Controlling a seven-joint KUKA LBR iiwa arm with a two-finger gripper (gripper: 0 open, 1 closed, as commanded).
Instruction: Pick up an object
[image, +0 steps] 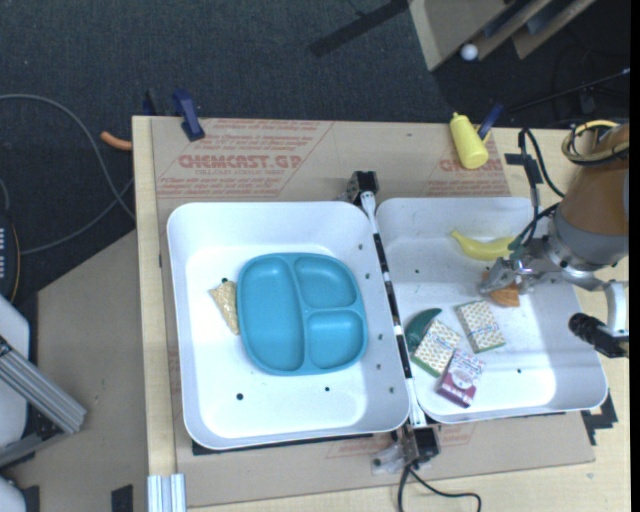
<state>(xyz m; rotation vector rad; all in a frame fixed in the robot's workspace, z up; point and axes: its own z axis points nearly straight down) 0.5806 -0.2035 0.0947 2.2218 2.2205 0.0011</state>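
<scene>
While the gripper (503, 281) hangs beside the banana (478, 245), I cannot tell its jaws' state

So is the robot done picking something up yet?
Not yet. The arm has reached into the right bin, and its gripper sits low by the banana and a small orange piece. Nothing looks lifted. Grabbing and raising something is still left.

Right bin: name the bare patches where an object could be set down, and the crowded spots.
In the right bin, bare floor lies along the right wall, and at the top above the banana. Crowded: the gripper by the banana, and the packets near the bottom left.
</scene>
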